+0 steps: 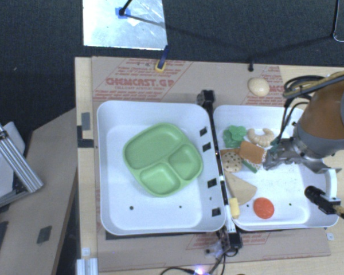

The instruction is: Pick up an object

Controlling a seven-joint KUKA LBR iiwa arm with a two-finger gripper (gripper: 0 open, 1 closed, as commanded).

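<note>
The right bin point(286, 215) holds several toy foods: a green leafy piece point(235, 134), a pale croissant shape point(260, 136), a brown toast slice point(251, 152), a speckled cookie point(231, 160), a tan wedge point(242, 188) and a red-orange tomato point(264, 208). My gripper point(270, 160) reaches in from the right and sits low at the toast slice's right edge. Whether anything sits between its tips is hidden.
The left bin point(112, 153) holds a green divided plate point(162, 158). A beige egg-like object point(258, 86) lies on the cardboard behind the right bin. A black divider point(215, 153) with clips runs between the bins. A foil sheet point(125, 16) lies at the back.
</note>
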